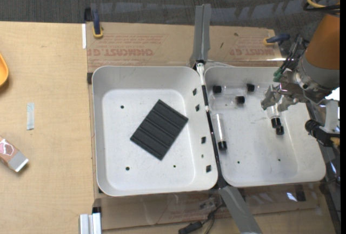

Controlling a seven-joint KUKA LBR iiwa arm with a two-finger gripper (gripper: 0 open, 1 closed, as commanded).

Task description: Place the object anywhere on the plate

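Gripper (pixel 277 119) over right bin (pixel 303 176); I can't tell its grip state. My worry: an empty carry to the black ribbed plate (pixel 159 129), nothing delivered.

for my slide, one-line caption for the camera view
Arm's tool hovers over the right bin near a small marker, with the dark ridged plate in the left bin.
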